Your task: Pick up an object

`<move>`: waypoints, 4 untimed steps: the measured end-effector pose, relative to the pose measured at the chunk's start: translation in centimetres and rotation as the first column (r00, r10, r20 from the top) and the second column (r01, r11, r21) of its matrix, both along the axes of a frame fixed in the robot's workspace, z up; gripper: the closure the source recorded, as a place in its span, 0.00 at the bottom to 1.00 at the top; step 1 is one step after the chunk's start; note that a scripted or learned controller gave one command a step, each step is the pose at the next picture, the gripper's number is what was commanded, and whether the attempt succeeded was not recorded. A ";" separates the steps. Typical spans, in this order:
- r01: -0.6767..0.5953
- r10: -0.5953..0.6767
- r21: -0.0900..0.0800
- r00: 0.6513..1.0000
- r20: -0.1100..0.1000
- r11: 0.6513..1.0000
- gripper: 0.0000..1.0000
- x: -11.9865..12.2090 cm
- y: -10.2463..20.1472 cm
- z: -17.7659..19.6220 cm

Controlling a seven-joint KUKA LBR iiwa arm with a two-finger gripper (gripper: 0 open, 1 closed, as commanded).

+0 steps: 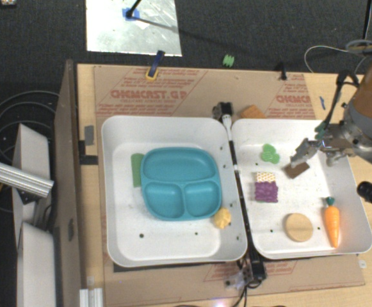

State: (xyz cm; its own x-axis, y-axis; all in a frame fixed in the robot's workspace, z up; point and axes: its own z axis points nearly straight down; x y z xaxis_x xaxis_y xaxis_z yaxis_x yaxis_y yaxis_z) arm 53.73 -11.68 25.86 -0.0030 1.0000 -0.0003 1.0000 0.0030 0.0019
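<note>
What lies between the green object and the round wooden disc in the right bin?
In the camera view, a purple block with a small patterned piece just above it lies between the green object and the wooden disc.

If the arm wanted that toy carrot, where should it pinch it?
Probably across the carrot's orange middle, coming straight down from above. It lies flat, pointing along the right bin's outer wall, so the fingers would best close across its narrow width. The wall is close, leaving little room on that side.
</note>
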 end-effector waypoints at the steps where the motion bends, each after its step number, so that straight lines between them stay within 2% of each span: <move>1: -0.004 0.004 0.003 1.000 -0.007 1.000 0.00 0.7 3.7 -10.5; 2: 0.002 -0.002 0.000 1.000 -0.001 1.000 0.00 2.6 1.3 -17.3; 3: 0.003 -0.003 0.001 1.000 -0.005 1.000 0.00 -1.0 0.7 -17.5; 4: 0.003 -0.003 0.001 1.000 -0.003 1.000 0.00 -2.5 -0.4 -17.4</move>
